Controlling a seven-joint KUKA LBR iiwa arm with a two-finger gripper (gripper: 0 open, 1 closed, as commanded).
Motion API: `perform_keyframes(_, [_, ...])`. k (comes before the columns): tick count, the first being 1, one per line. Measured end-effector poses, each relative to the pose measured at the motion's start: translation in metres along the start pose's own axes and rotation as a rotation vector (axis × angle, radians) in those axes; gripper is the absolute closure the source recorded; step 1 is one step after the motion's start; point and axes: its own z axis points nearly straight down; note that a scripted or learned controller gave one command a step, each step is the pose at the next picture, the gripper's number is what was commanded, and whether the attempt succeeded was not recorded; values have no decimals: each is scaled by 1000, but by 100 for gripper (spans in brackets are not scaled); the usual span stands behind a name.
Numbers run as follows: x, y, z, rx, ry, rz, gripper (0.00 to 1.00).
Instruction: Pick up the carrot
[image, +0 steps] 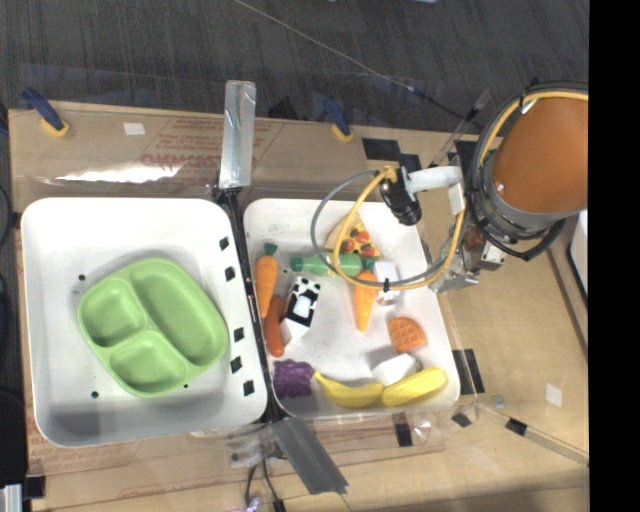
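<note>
Two carrot-like pieces lie in the right bin (440, 330). One orange carrot (265, 283) with a small green top rests along the bin's left wall, pointing toward the front. A second orange carrot cone (363, 303) lies in the bin's middle with its tip toward the front, just below a green piece (330, 264). My gripper (466, 264) hangs over the bin's right rim under the orange-banded wrist (538, 150), to the right of both carrots and apart from them. Nothing shows between its tips.
Around the carrots lie a black-and-white block (303, 299), a reddish sausage (275, 328), purple grapes (293, 377), a banana (347, 391), a yellow piece (417, 385), a white block (393, 367) and an orange slice (407, 333). The left bin (50, 240) holds a green divided plate (150, 325).
</note>
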Motion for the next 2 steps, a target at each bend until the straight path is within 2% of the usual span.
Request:
perform_keyframes(1, [48, -12, -47, 0, 3, -2, 100])
perform_keyframes(2, [49, -16, -56, 8, 6, -8, 100])
